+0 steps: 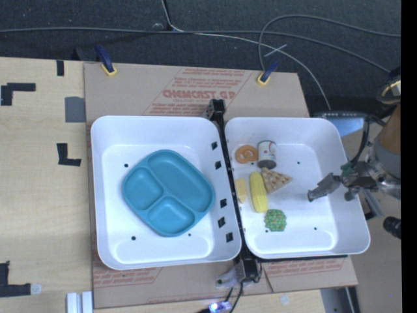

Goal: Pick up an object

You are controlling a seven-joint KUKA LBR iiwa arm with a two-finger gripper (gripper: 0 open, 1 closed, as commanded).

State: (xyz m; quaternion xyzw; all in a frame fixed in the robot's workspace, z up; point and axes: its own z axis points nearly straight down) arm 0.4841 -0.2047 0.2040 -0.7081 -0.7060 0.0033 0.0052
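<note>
Two shallow white plastic bins sit side by side on a brown cardboard sheet (195,93). The left bin (107,142) holds a blue three-compartment plastic tray (167,192), lying flat near its centre and turned at an angle to the bin walls.

The right bin (326,240) holds a cluster of small toy foods toward its 9 o'clock side. An orange ring-shaped toy doughnut (246,154) lies at about 10 o'clock from the bin's middle, with a small white-and-grey cylindrical can (266,152) just beside it. Below them lies a tan triangular toy pizza slice (276,179), touching or nearly touching a yellow toy corn cob (258,192). A smaller pale yellow piece (242,190) lies just beside the cob (against the bin's left wall). A green knobbly toy broccoli floret (275,220) sits at about 6 o'clock from the cob, apart from it.

The dark two-finger gripper (320,191) hangs over the right bin's 3 o'clock side, well apart from the food cluster. Nothing can be seen between its tips; how widely they are parted is too unclear to say.
</note>
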